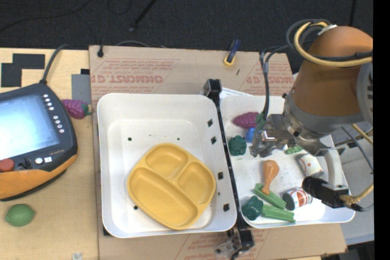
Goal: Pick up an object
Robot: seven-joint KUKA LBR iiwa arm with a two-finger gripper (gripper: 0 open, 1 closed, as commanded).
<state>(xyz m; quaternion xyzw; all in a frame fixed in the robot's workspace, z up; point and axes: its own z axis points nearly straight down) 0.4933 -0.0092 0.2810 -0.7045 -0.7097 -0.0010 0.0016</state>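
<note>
My gripper hangs low over the middle of the right bin, under the arm's orange band. Around it lie small toys. A purple grape bunch and a blue piece sit just left of it, and a dark green lump lies further left. An orange drumstick lies just below it. Toward the front edge are green stalks, a teal piece, a red-and-white can and a white cup. Nothing shows between the fingers.
The left bin holds a yellow divided plate. On the bench to the left are a teach pendant, a purple grape bunch and a green ball. A yellow-and-blue clamp sits behind the bins.
</note>
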